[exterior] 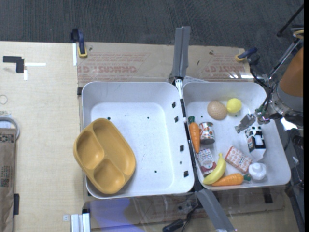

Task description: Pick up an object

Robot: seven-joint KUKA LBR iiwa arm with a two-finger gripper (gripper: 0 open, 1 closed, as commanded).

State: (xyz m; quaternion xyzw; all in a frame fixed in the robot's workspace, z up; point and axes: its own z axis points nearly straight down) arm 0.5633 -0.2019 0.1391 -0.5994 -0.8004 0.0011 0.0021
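Note:
My gripper (250, 123) hangs over the right side of the right bin (189, 96), reaching in from the right edge. Just below it lies a black-and-white carton (255, 140), and I cannot tell whether they touch. The same bin holds a tan egg-shaped thing (217, 110), a yellow ball (234, 105), a small can (206, 132), an upright carrot (194, 136), a red-labelled pack (205, 160), a banana (215, 171), a second carrot (229, 180), a pink box (238, 159) and a white bottle (257, 171).
A yellow divided plate (104, 156) rests on the front-left corner of the left bin (145, 88). A grey post (181, 52) rises behind the wall between the two bins. Clamps (246, 56) sit at the bench's back edge.

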